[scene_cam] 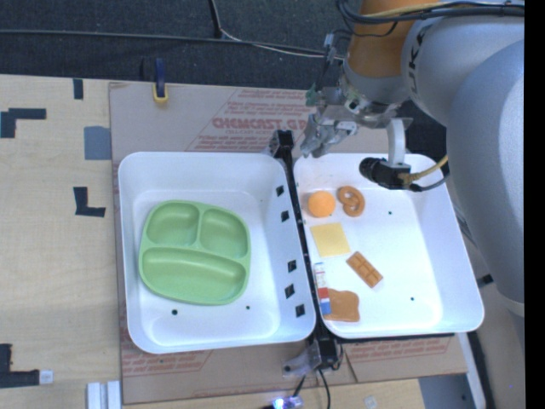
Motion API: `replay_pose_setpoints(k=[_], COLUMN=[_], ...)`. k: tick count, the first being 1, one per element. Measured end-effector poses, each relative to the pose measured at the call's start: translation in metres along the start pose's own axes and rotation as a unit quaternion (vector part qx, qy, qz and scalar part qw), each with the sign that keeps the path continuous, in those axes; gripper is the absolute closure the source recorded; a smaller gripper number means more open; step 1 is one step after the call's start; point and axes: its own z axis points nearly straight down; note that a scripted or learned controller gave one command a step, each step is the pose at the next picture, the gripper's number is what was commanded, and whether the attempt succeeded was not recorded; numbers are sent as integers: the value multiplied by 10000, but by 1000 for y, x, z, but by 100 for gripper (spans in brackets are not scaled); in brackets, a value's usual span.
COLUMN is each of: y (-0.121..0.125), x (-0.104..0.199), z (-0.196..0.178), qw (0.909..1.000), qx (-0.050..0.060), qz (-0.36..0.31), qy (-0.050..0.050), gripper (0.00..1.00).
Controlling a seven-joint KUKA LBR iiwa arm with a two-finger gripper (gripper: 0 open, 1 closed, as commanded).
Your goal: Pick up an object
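The right bin (426, 254) holds an orange ball (321, 204), a brown pretzel (350, 199), a yellow square slice (330, 239), a brown waffle bar (364, 268), a toast-coloured piece (342, 305) and a small red, white and blue packet (321, 285). My gripper (313, 143) hangs above the far left corner of this bin, near the divider, up and slightly left of the orange ball. Nothing shows between its fingers.
In the left bin (153, 313) lies a green sectioned plate (195, 251). A black clip strip (292, 228) runs along the seam between the bins. The grey arm (477, 75) fills the upper right. A yellow clamp (159, 88) sits at the board's far edge.
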Motion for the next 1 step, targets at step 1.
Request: replay_pose_setpoints(k=[1], y=[-12], x=[58], z=[-4], qw=[10000], qx=[6], qz=[-5], qy=[1], gripper=[100])
